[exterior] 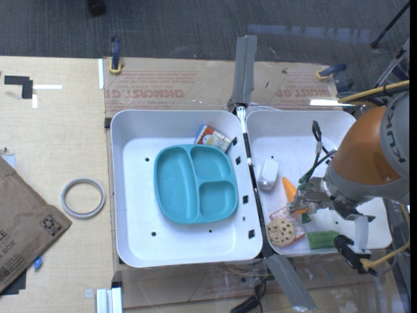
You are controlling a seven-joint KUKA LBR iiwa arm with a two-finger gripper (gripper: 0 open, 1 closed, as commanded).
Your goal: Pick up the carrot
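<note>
Gripper (pixel 301 204) low in right bin (pixel 287 119), lower right of frame, touching carrot (pixel 288 187); finger state cannot be told.

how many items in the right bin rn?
4: white block by the divider, carrot beside it, cookie near the front wall, green item at front right. The arm may hide more.

Gripper (pixel 302 203) low in right bin (pixel 339 119), touching carrot (pixel 288 187).
</note>
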